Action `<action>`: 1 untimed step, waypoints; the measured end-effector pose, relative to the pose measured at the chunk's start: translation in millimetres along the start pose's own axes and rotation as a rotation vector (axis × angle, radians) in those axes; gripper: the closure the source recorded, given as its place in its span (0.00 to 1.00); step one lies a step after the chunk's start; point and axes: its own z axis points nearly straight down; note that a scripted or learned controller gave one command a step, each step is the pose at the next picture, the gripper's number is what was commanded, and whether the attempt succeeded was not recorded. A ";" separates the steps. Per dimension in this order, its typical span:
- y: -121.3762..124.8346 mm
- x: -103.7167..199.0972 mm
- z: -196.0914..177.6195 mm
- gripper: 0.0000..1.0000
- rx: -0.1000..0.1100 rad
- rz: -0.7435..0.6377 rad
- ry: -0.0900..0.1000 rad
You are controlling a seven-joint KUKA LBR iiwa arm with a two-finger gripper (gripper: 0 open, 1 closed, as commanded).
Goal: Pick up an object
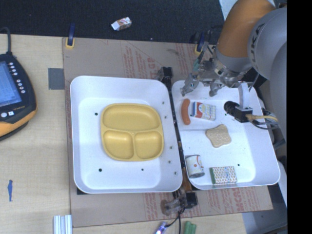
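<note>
Small can [194, 165] near front, hot dog [185, 111] below open, empty fingers [202, 87]

A: How many bins?
B: Two: left bin [80, 130], right bin [258, 155].
A: And inside them?
B: One yellow divided tray [131, 130], one sausage [185, 111], one carton [202, 111], one can [194, 166], one sponge-like piece [218, 136], one patterned box [223, 175].

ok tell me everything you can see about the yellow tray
The yellow tray looks like smooth moulded plastic with rounded corners. It has three compartments: one long one across the far side and two smaller ones side by side nearer the camera. It lies flat, right way up, in the middle of the left bin, touching nothing else.
</note>
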 end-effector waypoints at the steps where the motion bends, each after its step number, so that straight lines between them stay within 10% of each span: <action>1: 8.0 5.9 -0.4 0.00 -0.003 -0.002 0.000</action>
